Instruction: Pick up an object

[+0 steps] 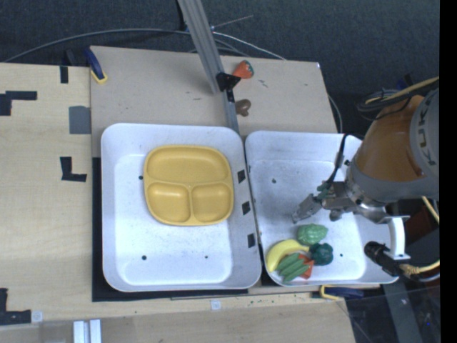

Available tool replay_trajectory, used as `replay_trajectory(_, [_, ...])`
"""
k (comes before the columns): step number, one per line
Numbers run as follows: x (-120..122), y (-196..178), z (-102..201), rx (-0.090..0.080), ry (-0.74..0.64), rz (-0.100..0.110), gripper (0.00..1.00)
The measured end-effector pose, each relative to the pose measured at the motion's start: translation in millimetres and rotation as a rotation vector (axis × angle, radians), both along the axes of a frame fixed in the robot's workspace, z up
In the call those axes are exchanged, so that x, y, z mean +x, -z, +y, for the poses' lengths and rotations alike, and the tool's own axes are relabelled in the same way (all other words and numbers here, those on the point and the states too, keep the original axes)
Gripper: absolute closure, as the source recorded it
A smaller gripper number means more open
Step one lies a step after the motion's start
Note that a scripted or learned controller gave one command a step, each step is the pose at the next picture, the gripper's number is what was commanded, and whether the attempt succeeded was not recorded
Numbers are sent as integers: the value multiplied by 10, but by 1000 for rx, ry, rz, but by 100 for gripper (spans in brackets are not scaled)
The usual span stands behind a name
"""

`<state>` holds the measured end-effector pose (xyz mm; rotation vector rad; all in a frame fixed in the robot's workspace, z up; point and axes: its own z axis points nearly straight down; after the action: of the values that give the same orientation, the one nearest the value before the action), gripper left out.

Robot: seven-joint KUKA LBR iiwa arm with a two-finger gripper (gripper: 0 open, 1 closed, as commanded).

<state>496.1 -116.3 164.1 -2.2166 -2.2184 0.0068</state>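
Observation:
My gripper (308, 209) hangs over the right bin (285, 156), its fingers spread apart with nothing between them. Just below it lies a light green lumpy toy (313, 233). A dark green toy (323, 254) sits beside that, and a yellow banana (280, 251) curves along the bin's front left corner. A green bean pod with a red piece (295, 266) rests against the banana. The arm comes in from the right, its orange band above the wrist.
The left bin (121, 263) holds a yellow divided plate (189, 184). A grey metal post (203, 41) slants down from the top to the seam between the bins. Cables run along the right side.

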Motion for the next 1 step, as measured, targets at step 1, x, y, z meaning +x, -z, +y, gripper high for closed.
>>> replay_trajectory(1, [-47,441,20,0,0,0,0])
